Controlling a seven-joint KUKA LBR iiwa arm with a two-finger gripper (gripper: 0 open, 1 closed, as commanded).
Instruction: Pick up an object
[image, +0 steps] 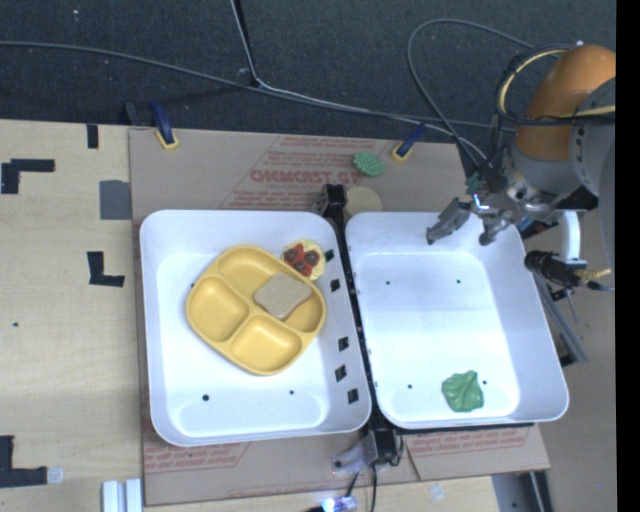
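Right bin (500, 330): one green leaf-shaped piece (463, 390), lying flat near the front edge, roughly round, no clear long axis. Gripper (466, 232): above the bin's far rim, fingers spread apart, nothing between them. Relation: the leaf lies well apart from the gripper, toward the near edge of the same bin, almost straight down the view from the fingertips; judged the nearest candidate to pick. Left bin (170, 390): yellow divided plate (240, 320) carrying a tan slice (281, 295); small red item (303, 258) at its far corner
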